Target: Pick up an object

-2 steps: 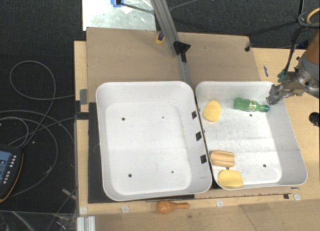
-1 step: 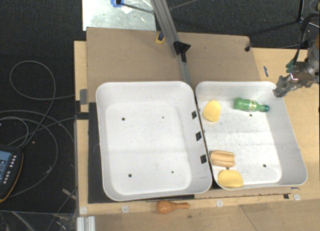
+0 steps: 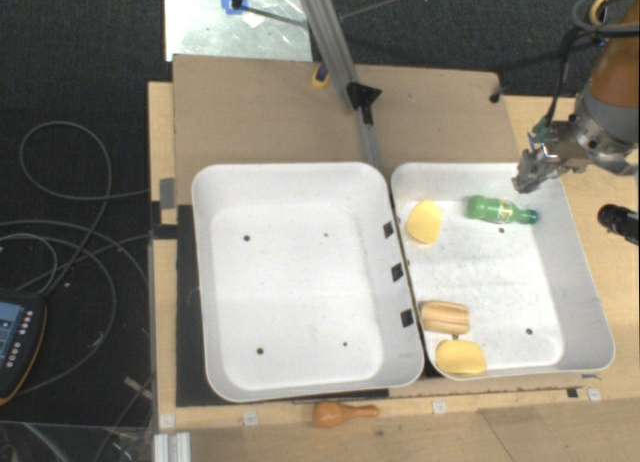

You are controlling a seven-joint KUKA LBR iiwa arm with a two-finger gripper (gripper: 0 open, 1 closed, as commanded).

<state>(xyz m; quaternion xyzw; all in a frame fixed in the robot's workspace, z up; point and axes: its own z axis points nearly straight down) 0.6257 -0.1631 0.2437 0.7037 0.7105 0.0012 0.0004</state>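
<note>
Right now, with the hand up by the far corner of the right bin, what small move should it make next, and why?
Probably a short shift toward the green bottle while lowering. The hand sits over the right bin near its far edge, just beside the bottle's cap end, with nothing between its fingers. The bottle lies alone on its side, nearer than the yellow pieces across the bin.

two white bins (image 3: 300, 182); in the right bin (image 3: 575, 280): one green bottle (image 3: 500, 212), two yellow pieces (image 3: 424, 221), one hot dog (image 3: 445, 316).
</note>
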